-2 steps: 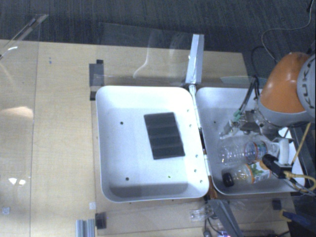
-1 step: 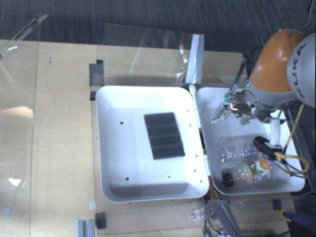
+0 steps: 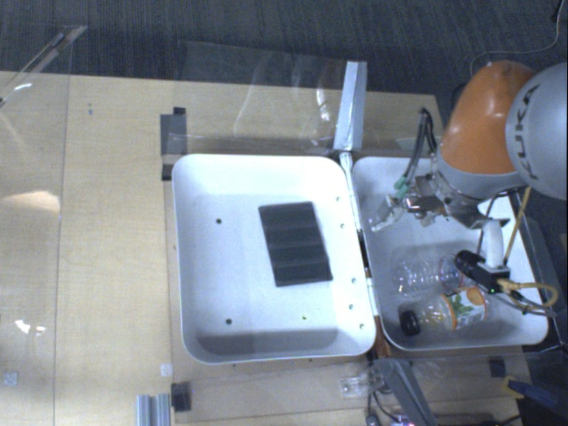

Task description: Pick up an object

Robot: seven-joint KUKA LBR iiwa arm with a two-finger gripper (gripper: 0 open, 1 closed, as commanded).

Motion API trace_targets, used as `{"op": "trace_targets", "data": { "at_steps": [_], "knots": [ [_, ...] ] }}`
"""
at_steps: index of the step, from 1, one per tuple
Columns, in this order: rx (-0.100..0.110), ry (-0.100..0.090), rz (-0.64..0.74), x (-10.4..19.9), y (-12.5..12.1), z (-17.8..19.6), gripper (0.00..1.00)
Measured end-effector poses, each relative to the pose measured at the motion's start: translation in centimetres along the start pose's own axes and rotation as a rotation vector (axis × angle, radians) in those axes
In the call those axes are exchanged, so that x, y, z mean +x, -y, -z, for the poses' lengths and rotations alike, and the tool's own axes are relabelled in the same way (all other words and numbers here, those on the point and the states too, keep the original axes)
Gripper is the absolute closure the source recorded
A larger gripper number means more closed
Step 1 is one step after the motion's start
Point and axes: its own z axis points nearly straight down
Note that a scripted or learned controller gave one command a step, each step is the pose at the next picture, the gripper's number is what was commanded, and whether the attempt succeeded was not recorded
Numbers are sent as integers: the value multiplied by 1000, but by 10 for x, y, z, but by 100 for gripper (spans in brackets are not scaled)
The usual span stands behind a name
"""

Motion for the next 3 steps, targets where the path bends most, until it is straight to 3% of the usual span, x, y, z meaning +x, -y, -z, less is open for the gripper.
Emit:
{"op": "trace_targets", "data": {
  "at_steps": [1,2,3],
  "knots": [
    [-6,3,54,-33,23,-95,0],
    [0,-1,111,-56,43,-81,0],
    [-8,2,101,-44,12,-96,0]
  ]
}}
